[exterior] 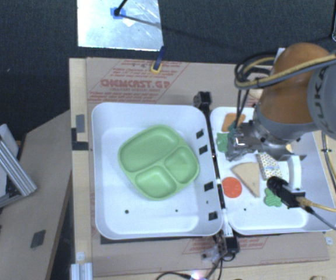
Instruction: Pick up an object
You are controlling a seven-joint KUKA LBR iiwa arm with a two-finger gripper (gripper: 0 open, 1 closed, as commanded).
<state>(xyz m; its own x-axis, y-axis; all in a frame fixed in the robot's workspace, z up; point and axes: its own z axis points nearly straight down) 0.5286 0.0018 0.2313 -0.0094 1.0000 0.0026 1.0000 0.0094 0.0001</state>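
So far nothing looks lifted: the candidate objects all lie in the right bin (314, 217), a red disc (232, 187), a tan wedge (248, 176), a green piece (272, 199) and an orange piece (230, 120). Over them the gripper (235, 144) hangs low near the bin's left side, apparently beside a small green item (222, 139), but its tip is too dark and crowded to make out. Grasp and lift remain. Alongside, the left bin (109, 214) holds a green divided plate (158, 161).
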